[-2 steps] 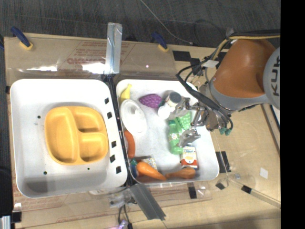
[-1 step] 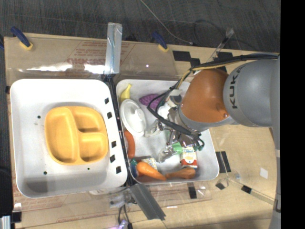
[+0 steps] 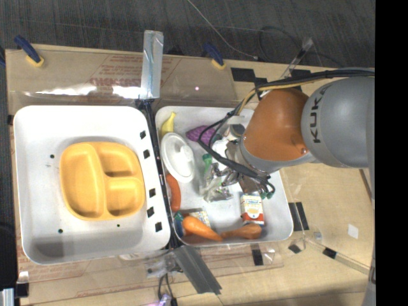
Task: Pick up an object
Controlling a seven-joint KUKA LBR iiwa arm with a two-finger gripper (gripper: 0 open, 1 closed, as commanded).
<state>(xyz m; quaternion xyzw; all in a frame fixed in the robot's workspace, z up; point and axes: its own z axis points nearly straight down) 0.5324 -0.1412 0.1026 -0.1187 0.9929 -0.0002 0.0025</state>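
1. The arm (image 3: 331, 123) reached in from the right and covered much of the right bin (image 3: 280, 218); "KUKA" ran down its grey casing, the clearest writing in view.
2. The left bin (image 3: 25, 171) held a yellow tray (image 3: 102, 178) with three compartments, well apart from the arm.
3. The gripper (image 3: 220, 178) sat low in the middle of the right bin, under the orange band and a tangle of cables. Whether it was open or closed could not be told, and nothing could be seen in its grasp.
4. Possible targets crowded around it: a white bowl (image 3: 177, 157) just to its left, a carrot (image 3: 204, 233) along the near wall, a small carton (image 3: 253, 209) just beside it, a purple item (image 3: 203, 133) and a banana (image 3: 167, 122) at the far end.
5. The carton carried a red and green label, too small to read.
6. Risks, as I judged them: with things packed so close, a closing grip might catch two at once or nudge one aside; the bowl's smooth rim would likely slip; the cables might snag on bin contents.
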